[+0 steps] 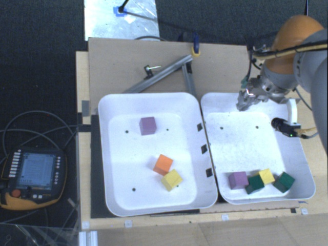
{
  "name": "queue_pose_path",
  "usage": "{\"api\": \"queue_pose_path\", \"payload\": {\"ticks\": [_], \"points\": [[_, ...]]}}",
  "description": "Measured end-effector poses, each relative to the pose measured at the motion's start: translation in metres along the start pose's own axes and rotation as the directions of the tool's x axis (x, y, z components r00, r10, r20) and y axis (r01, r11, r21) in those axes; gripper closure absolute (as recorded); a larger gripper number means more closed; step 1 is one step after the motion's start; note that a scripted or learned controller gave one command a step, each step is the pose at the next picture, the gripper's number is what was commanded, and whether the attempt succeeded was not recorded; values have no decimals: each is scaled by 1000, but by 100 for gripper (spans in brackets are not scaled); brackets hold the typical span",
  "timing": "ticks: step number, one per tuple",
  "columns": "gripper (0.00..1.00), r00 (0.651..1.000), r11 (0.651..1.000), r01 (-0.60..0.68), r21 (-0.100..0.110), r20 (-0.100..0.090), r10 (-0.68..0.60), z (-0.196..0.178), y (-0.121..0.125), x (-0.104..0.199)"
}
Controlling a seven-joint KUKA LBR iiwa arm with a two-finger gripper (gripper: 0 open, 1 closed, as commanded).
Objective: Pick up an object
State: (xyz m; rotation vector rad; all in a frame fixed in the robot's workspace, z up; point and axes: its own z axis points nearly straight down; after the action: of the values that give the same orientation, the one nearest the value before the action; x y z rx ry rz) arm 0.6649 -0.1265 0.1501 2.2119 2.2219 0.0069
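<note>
Small coloured cubes lie in both shallow white plastic bins.
We see purple [147, 125], orange [163, 163] and yellow [172, 179] cubes in the left bin [110, 111]; our gripper [245, 102] hangs over the right bin's [302, 163] far edge, grip state unclear.

Left bin [110, 137]: a purple cube [147, 125] sits alone toward the back; an orange cube [163, 164] touches a yellow cube [172, 179] nearer the front. Right bin [302, 163]: a purple block [238, 179], dark green block [254, 183], small yellow block [266, 176] and green block [284, 181] crowd the front edge.
</note>
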Motion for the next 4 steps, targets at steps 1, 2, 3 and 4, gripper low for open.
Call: {"api": "queue_pose_path", "payload": {"ticks": [1,2,3,4], "points": [[100,1000,1000,-2,0,0,2,-51,-7,-1],[100,1000,1000,0,0,0,0,-94,-5,-2],[100,1000,1000,6,7,-4,-6,-87,-12,58],[100,1000,1000,7,7,-4,-7,-97,-24,111]]}}
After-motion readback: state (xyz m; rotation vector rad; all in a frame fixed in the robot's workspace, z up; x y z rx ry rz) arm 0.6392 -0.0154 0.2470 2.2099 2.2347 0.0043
